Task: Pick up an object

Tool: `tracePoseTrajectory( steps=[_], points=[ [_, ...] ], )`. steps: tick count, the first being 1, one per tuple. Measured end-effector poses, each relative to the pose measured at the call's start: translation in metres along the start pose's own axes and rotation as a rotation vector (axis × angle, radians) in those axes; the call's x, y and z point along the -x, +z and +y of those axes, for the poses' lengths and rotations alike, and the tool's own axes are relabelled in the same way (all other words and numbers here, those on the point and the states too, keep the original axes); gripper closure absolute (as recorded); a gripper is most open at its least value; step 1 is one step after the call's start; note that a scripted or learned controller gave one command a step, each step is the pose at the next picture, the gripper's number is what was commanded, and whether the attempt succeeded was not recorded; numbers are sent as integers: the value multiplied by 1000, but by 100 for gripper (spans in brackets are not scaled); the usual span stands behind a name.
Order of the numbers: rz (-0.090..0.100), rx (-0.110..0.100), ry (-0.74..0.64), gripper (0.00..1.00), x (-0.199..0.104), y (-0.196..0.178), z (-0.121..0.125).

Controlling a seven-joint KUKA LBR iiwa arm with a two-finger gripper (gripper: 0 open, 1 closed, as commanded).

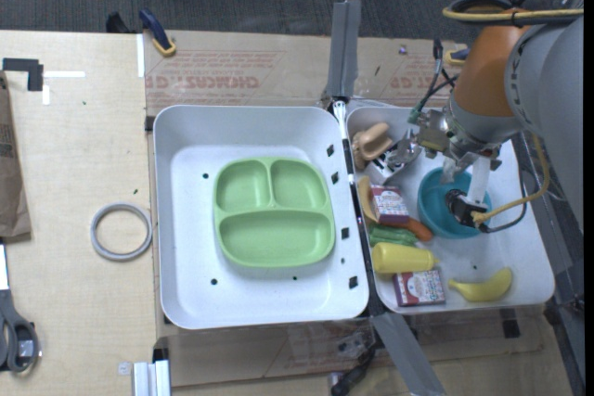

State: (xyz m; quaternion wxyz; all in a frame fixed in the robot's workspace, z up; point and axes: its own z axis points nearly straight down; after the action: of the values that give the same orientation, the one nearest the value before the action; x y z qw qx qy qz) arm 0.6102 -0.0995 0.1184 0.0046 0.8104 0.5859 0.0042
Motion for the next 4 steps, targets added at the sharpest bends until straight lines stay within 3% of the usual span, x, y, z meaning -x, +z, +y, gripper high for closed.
tracePoseTrajectory(
  steps=[1, 2, 3, 4],
  points=[
    [-1, -10, -109, 0, 52, 24, -53],
    [-1, -4, -107, 100, 52, 13, -51],
    [-1, -10, -107, 0, 53, 15, -53],
    [-1, -15, -141, 0, 31, 26, -101]
  ],
)
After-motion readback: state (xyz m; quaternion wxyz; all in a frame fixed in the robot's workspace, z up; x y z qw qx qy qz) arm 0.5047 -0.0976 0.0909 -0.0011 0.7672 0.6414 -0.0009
